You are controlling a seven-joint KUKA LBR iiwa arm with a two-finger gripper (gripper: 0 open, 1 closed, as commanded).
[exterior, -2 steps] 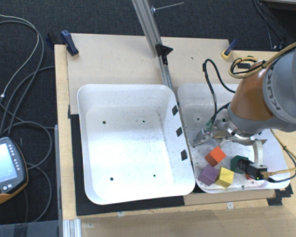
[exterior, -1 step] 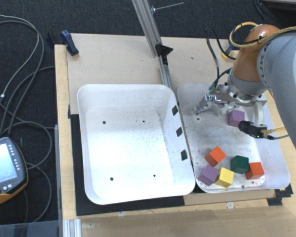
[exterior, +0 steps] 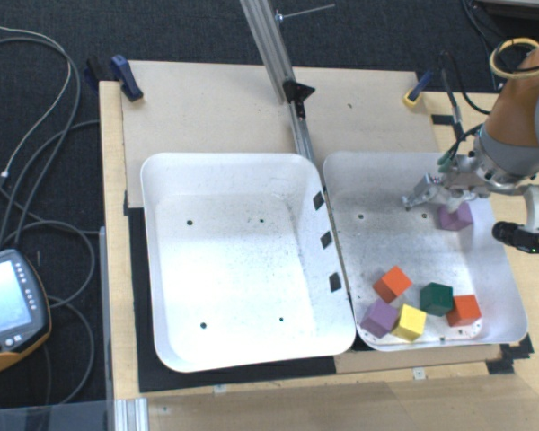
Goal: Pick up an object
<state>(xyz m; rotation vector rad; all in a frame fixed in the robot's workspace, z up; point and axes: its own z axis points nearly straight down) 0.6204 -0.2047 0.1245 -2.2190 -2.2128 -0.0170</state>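
My gripper [exterior: 446, 197] hangs over the upper right part of the right bin [exterior: 368, 232], under the grey wrist with its orange band. A pale purple block [exterior: 456, 216] sits directly below the gripper, its top edge hidden by it. I cannot make out whether the block is held or just lying on the bin floor. Near the bin's front edge lie an orange cube [exterior: 394, 284], a green cube [exterior: 437, 298], a red-orange cube [exterior: 465, 310], a yellow cube [exterior: 410, 322] and a purple cube [exterior: 380, 317].
The left bin [exterior: 234, 268] adjoins the right one along a shared rim with black clips. A metal rail [exterior: 269, 43] runs down from the top to the bins' junction. Blue and yellow clamps hold the board's back corners.
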